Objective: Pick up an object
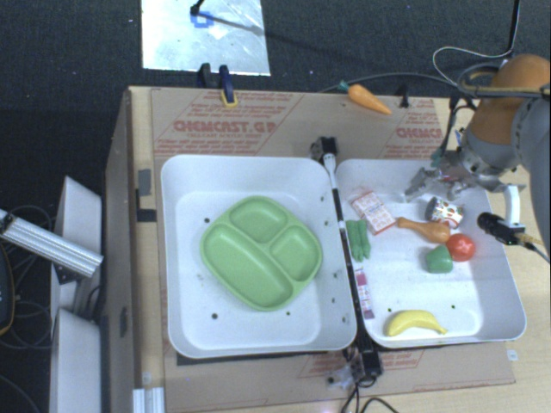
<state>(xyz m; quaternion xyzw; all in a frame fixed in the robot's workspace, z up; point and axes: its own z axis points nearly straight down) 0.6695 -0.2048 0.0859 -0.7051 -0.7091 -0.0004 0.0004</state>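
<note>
gripper (pixel 441 181) – finger spread unclear, above can (pixel 445 211) | drumstick (pixel 424 228) just below can – long axis left-right, thin end left

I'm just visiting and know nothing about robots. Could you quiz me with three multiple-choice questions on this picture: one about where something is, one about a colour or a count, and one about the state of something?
1. Where does the banana lie?
A. near the front edge of the right bin
B. on the green plate
C. outside the bins

2. How many compartments has the green plate?
A. two
B. three
C. five

3. How is the claw placed?
A. low over the right bin's far side
B. above the left bin
C. resting on the banana

Answers: 1 A, the banana sits by the right bin's near rim. 2 B, three hollows show in the plate. 3 A, the claw hangs at the right bin's far side, near the small toys.
</note>
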